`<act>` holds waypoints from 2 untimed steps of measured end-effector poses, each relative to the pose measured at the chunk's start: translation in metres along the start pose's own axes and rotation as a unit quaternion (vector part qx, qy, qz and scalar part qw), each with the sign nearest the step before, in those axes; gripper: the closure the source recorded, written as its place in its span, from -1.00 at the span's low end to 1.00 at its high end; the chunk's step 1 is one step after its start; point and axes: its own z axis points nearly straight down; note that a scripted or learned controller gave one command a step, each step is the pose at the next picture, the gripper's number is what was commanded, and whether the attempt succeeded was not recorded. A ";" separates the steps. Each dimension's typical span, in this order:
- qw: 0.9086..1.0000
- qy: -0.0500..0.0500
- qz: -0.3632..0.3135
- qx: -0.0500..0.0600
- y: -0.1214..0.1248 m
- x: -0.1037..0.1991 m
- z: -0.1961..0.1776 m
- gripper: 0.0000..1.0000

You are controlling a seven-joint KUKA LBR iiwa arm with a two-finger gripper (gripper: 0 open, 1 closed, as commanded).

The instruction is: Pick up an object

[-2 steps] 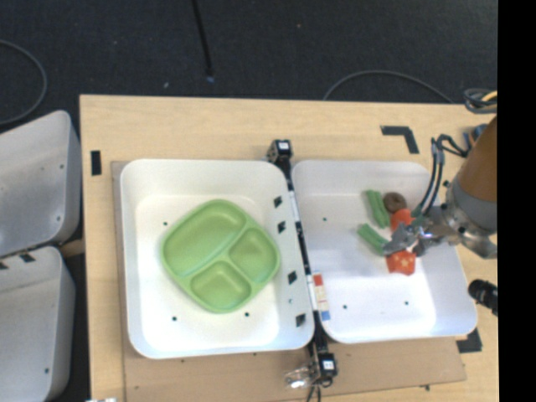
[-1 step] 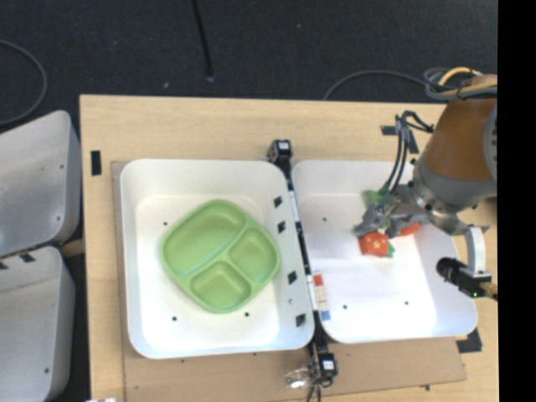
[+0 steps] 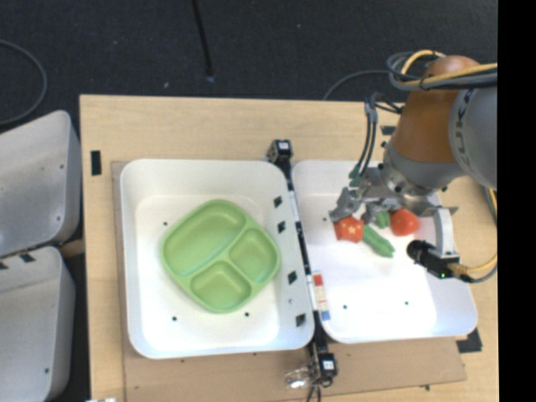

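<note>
Gripper (image 3: 362, 203) hangs low over the right bin (image 3: 377, 308), near the middle of its far half, under the grey arm (image 3: 435, 141) with the orange band that comes in from the right edge. Whether it is wide or narrow I cannot tell, since the metal parts blur together from above, and nothing is clearly seen held in it.

Just below the gripper lies a red toy piece (image 3: 349, 229), close to the bin's left wall. Beside it, toward the bin's centre, a green toy piece (image 3: 378, 243) lies slanted, and a second red toy piece (image 3: 404, 221) sits just beyond that, toward the right wall. All three are clustered together in the far half of the right bin; whether they touch one another is hard to tell.

In the left bin (image 3: 142, 325) a green divided plate (image 3: 220, 255) with three compartments rests flat near the centre, turned at a slant.
</note>
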 end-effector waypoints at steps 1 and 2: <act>1.000 0.000 0.000 0.000 0.022 0.051 -0.015 1.00; 1.000 -0.001 0.001 0.000 0.042 0.093 -0.009 1.00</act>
